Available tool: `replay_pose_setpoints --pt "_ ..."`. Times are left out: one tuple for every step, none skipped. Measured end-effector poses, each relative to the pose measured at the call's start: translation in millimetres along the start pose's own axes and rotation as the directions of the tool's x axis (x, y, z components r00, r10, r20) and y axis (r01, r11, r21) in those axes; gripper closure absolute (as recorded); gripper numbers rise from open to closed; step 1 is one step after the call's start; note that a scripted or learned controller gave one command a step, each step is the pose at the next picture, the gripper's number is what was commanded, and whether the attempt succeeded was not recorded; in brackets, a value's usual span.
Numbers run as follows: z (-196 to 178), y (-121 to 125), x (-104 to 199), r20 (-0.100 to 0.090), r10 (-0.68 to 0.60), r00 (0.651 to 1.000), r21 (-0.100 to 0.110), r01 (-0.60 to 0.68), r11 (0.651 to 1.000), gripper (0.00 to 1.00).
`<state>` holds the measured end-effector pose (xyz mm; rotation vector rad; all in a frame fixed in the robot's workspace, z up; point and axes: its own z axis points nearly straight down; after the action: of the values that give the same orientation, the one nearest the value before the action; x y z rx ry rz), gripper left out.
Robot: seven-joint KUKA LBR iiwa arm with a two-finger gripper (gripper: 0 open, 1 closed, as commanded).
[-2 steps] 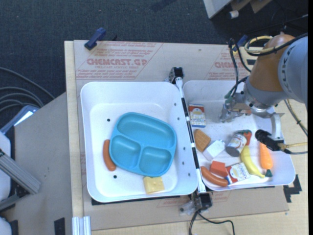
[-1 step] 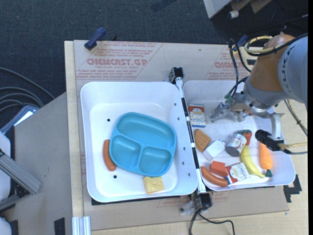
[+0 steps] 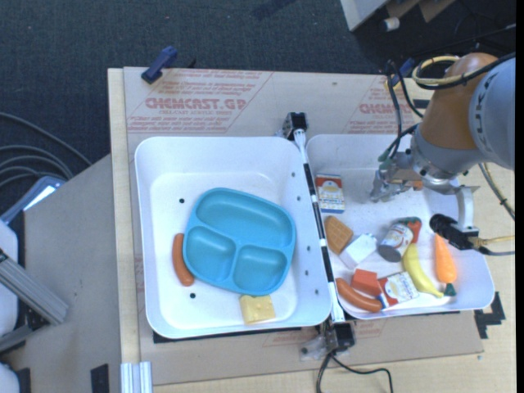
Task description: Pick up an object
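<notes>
My gripper (image 3: 390,183) hangs over the upper part of the right bin (image 3: 360,150), above bare white floor. It is to the right of a small red and white carton (image 3: 329,192) and above a grey can (image 3: 396,239). I see nothing in its grasp. Lower in the same bin lie a tan cracker (image 3: 337,233), a white block (image 3: 359,250), a banana (image 3: 418,270), a carrot (image 3: 444,260), a sausage (image 3: 357,296) and a red and white packet (image 3: 396,288).
The left bin (image 3: 155,219) holds a blue divided plate (image 3: 239,241), a sausage (image 3: 182,259) at its left and a yellow cheese piece (image 3: 258,308) below it. A black clamp (image 3: 295,124) sits on the divider between the bins. A black cable plug (image 3: 449,228) hangs near the carrot.
</notes>
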<state>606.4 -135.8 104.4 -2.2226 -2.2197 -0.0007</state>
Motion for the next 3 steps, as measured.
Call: replay_pose_setpoints --pt "0.1 -0.1 0.0 0.000 0.000 1.000 0.000 0.000 1.000 0.00" --pt "-10.0 0.4 0.1 0.000 0.001 1.000 -0.002 -0.001 1.000 1.00" --pt "-9.8 0.3 0.1 0.000 0.001 1.000 -0.001 -0.001 1.000 0.00"
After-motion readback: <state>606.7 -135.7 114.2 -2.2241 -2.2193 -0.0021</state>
